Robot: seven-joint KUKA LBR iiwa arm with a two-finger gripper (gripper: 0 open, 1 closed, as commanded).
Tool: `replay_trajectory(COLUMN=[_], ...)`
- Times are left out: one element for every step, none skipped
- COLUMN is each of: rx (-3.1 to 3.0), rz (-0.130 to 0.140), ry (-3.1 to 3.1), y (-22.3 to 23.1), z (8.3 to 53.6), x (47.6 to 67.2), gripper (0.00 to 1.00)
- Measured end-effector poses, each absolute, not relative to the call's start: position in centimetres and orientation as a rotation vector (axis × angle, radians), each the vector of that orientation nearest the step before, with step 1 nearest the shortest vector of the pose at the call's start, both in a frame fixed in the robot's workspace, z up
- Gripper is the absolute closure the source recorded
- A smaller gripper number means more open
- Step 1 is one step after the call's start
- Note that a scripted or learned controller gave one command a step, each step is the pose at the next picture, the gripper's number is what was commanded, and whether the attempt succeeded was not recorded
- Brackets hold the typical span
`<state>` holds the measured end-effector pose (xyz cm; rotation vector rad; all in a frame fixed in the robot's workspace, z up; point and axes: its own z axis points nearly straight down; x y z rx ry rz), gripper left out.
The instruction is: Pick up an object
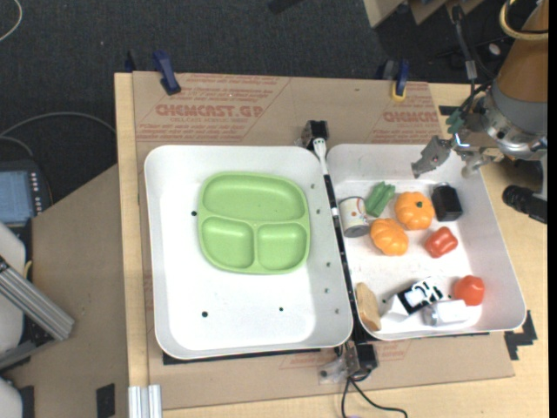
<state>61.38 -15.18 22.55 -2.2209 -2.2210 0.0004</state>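
dark carpet surrounds your bench, where a brown cardboard sheet (235, 103) printed with red lettering lies under two shallow white bins. your left bin (165, 259) holds a pale green divided plate (254, 222), smooth and rounded, with three compartments. your right bin (496, 259) is crowded: a small grey can (352, 216) at its left wall, a green piece (379, 198) beside it, two orange pumpkin-like shapes (402, 223) touching mid-bin, a black block (446, 202), a red pepper shape (441, 242), a red tomato-like ball (470, 290), and near the front edge a tan wedge (366, 306) with black-and-white items (426, 301). your gripper (452, 153) hangs over the right bin's far right corner, its fingers spread apart and holding nothing, near the black block.
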Motion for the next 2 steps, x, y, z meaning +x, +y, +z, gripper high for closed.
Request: replay_trajectory(rx=[-2.217, -2.216], rz=[0.007, -0.008], ry=[-2.217, -2.228], y=[-13.9, -7.2], z=[7.8, 19.1], x=[59.8, 53.8], gripper=[0.0, 0.0])
